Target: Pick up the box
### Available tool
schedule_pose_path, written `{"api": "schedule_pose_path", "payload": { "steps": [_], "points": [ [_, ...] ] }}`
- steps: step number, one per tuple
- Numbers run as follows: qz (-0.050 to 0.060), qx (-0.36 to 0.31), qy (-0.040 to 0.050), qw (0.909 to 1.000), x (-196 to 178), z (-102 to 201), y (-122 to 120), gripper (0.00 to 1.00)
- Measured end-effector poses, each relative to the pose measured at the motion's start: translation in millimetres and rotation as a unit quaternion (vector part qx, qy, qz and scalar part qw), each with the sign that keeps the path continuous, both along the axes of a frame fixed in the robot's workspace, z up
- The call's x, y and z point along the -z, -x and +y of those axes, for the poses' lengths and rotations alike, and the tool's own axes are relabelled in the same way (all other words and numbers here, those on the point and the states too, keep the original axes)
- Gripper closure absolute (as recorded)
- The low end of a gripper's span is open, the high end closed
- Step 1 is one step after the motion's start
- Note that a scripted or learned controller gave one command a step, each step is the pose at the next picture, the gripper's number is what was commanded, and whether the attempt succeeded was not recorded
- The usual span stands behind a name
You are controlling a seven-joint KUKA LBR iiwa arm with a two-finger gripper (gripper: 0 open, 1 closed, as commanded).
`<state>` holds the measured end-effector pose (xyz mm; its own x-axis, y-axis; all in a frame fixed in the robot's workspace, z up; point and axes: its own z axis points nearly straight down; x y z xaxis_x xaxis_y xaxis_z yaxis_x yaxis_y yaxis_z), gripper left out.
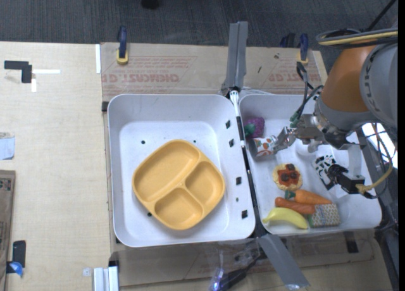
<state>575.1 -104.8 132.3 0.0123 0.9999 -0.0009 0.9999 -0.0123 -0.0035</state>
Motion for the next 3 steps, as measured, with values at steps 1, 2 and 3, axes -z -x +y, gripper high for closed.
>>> {"api": "schedule_pose_path", "payload": {
  "steps": [1, 2, 3],
  "points": [
    [0.002, 0.113, 0.0, 0.9936, 29.2, 0.3, 13.7, 0.0],
    [0.005, 0.174, 0.0027, 0.9847, 45.6, -0.7, -46.5, 0.0],
    [0.0, 0.275, 0.0011, 0.9614, 42.8, -14.5, -83.3, 0.0]
  ]
}}
